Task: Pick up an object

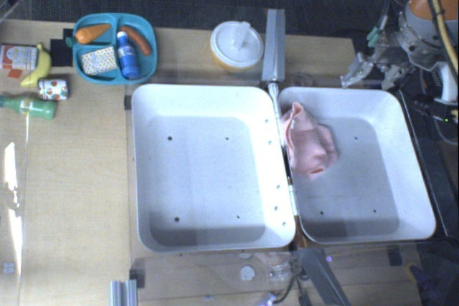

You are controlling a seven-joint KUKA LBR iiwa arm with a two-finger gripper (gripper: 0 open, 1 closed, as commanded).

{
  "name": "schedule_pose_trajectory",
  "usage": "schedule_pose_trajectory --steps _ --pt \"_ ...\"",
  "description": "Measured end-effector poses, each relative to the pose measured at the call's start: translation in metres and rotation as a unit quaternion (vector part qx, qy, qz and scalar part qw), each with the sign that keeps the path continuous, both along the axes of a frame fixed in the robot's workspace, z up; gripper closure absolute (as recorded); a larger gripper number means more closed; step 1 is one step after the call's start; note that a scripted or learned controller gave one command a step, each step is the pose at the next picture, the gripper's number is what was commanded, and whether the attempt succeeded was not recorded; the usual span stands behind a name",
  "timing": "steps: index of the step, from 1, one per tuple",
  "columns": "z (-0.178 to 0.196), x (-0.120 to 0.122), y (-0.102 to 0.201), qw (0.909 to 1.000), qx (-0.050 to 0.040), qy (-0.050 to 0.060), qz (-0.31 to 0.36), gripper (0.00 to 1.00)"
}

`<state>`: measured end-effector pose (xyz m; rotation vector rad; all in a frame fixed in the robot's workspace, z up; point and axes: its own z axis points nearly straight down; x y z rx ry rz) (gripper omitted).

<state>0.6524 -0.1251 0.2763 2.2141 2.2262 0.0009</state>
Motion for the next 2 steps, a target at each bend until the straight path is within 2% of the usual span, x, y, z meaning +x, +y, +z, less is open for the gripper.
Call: schedule_pose_trajectory --steps 1,2 --pt "-0.091 -0.049 0.05 0.9896 0.0004 0.0 0.144 0.0" --pt "-0.157 -0.042 0.023 0.9898 0.0002 0.0 0.142 0.0"
